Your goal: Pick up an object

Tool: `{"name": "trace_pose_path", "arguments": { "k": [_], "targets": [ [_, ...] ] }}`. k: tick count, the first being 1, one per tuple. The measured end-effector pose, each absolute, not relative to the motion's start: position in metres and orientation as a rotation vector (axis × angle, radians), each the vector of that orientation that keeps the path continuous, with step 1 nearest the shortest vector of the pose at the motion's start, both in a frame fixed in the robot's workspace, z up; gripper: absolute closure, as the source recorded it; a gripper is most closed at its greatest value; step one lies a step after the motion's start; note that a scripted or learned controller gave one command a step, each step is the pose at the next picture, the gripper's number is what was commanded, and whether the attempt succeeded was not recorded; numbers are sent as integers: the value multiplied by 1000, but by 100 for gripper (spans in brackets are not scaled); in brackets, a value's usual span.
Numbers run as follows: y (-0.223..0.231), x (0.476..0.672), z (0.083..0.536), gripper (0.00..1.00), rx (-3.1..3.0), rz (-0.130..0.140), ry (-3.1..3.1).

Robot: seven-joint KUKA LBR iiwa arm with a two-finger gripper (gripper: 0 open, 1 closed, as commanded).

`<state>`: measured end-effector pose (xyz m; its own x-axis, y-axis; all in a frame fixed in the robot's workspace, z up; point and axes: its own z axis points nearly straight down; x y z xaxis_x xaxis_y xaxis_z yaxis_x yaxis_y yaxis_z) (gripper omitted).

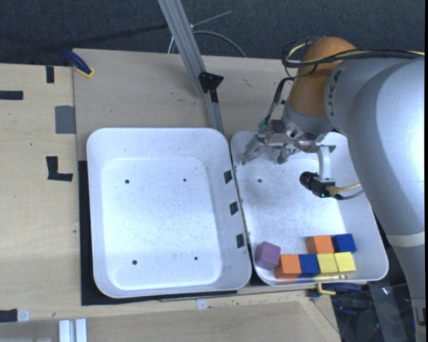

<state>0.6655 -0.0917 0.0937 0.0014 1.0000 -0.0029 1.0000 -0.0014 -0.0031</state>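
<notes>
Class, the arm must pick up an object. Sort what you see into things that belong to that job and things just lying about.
Belonging to the job:
gripper
purple block
orange blocks
blue blocks
yellow blocks
right bin

Just lying about:
left bin
metal pole
black tape marks

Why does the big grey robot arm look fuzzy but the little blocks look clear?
In the camera view, the big grey robot arm sits nearest the lens, so it looks soft and blurry; the small coloured blocks in the right shallow white bin look sharper; lighting is even, with faint shadows along the bin walls.
</notes>
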Motion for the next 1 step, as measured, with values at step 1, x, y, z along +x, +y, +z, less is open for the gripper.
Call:
{"name": "trace_pose_path", "arguments": {
  "k": [1],
  "targets": [
    [-47,620,197,0,-2218,-8,-2228]
  ]
}}
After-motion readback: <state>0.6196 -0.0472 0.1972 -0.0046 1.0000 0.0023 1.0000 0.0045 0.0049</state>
